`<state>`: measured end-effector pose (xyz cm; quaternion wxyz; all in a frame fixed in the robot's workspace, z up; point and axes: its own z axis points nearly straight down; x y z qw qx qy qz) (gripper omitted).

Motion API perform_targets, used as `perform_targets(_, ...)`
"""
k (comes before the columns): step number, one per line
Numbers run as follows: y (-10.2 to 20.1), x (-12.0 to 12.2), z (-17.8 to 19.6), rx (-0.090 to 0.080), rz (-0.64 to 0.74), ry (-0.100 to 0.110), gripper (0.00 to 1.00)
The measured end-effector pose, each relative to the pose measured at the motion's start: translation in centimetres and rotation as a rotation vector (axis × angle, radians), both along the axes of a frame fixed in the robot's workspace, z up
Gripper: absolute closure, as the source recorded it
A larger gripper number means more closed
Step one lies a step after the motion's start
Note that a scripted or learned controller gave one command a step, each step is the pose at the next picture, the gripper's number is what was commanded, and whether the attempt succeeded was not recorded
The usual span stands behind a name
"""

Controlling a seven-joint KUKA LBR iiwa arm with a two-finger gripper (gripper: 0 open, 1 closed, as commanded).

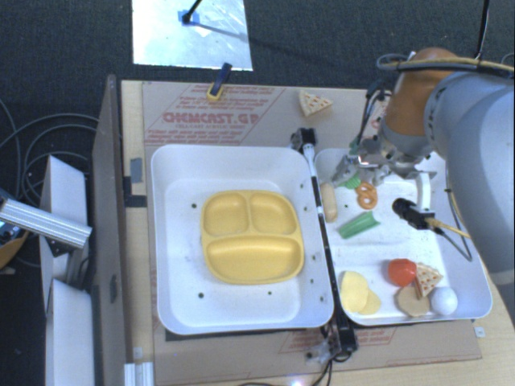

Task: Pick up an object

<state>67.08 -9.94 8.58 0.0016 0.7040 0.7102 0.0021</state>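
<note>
Clearly, from the overhead camera we find the gripper (pixel 360 170) low in the right bin (pixel 483 284), at its far-left corner beside a small orange pretzel (pixel 367 195) and a green stick (pixel 358 225); whether it is open or closed we cannot tell. We judge these toy foods light, stiff and rather slick; the green stick looks best pinched across its narrow middle.

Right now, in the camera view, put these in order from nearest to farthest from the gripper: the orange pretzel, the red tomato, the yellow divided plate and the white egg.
From the gripper, at the right bin's top:
1. Orange pretzel, just below the gripper.
2. Red tomato, lower in the right bin.
3. Yellow divided plate and white egg: too close to call; the plate is in the left bin, the egg at the right bin's bottom corner.
</note>
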Motion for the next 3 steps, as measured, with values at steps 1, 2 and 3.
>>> perform_targets(1, -2.7, -8.6, -0.2, 0.000, -0.012, 0.011, 0.00)
perform_targets(2, 0.4, -12.5, -0.2, 0.001, -0.008, 0.010, 0.00)
perform_targets(3, -4.0, -18.3, -0.1, 0.000, -0.012, 0.008, 0.00)
